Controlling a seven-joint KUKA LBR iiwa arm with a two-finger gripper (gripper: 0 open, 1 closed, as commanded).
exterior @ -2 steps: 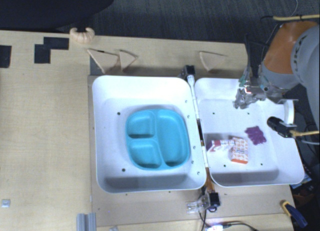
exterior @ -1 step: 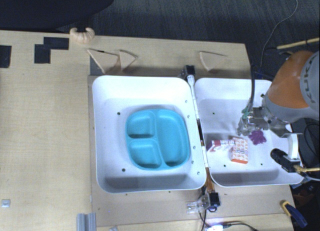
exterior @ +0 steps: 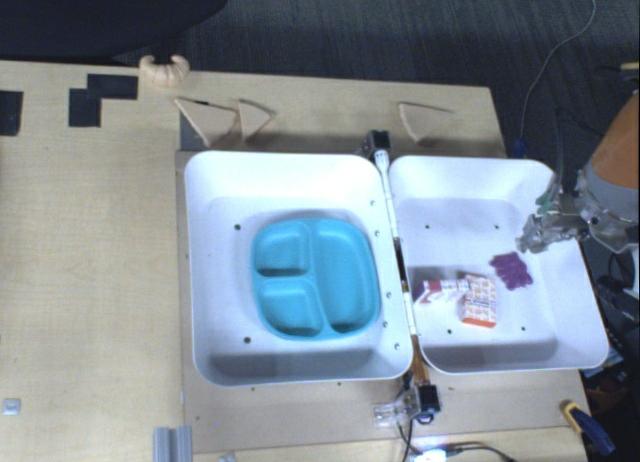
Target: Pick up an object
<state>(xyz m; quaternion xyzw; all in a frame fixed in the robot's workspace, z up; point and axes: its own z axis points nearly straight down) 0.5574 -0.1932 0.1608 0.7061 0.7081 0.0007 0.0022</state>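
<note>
We see the gripper [exterior: 540, 233] over the right bin [exterior: 440, 180], close to that bin's right rim and about midway along it. Its metal fingertips point toward the bin's floor, but at this slant and size we cannot tell whether they stand wide or narrow, and we see nothing between them.

The purple object [exterior: 512, 269] lies on the floor of the right bin, just beside the fingertips on the side of the bin's near edge; we cannot tell whether it touches them. Nearer the middle of the near half lies a small orange and white packet [exterior: 479, 301], and just beside it, toward the bin's left rim, a red and white packet [exterior: 436, 289].

In the left bin [exterior: 215, 250] a blue divided tray [exterior: 315, 276] rests at the centre.
</note>
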